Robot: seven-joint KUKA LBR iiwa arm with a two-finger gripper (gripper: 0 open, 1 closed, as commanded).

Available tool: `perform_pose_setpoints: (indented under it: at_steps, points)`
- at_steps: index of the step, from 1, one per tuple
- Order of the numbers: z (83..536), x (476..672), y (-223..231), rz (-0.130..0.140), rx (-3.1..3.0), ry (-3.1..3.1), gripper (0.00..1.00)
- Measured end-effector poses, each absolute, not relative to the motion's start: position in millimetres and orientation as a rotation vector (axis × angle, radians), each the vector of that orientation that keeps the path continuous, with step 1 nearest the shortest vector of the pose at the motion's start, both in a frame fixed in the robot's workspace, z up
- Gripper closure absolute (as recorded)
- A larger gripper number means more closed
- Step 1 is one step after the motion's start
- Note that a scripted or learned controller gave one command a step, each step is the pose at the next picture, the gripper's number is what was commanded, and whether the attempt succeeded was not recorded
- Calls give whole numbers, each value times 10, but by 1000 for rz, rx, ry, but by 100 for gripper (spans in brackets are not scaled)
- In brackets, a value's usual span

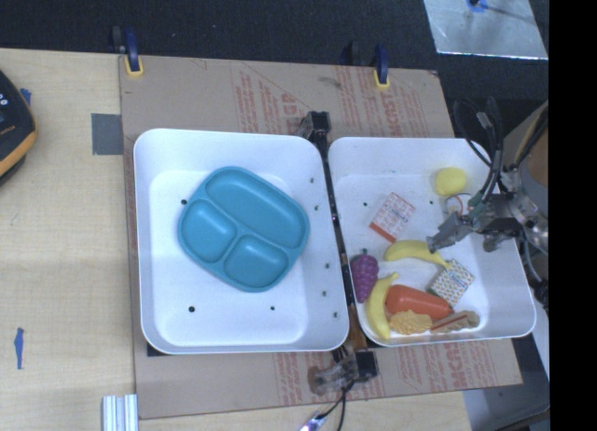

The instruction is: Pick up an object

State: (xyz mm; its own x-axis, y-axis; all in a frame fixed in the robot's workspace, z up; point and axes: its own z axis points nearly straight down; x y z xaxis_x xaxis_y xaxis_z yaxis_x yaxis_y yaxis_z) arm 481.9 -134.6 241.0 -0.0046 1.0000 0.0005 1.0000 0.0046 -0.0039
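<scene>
I am hovering my tool (446,236), grip state unclear, over the banana (414,252), needing to descend and pinch.

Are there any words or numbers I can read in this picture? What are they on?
Nothing here reads clearly.
Cardboard sheet under the bins: red printed lettering along its edges, too blurred to read.
Small red and white card in the right bin: some print, too small to read.
Speckled packet by the banana: a pattern, no readable words.
Blue divided plate: no text.
</scene>
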Motion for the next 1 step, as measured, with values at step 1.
perform_pose_setpoints:
  at_steps: [1]
  points:
    - [954,5292,-1176,6,-2214,-2225,0]
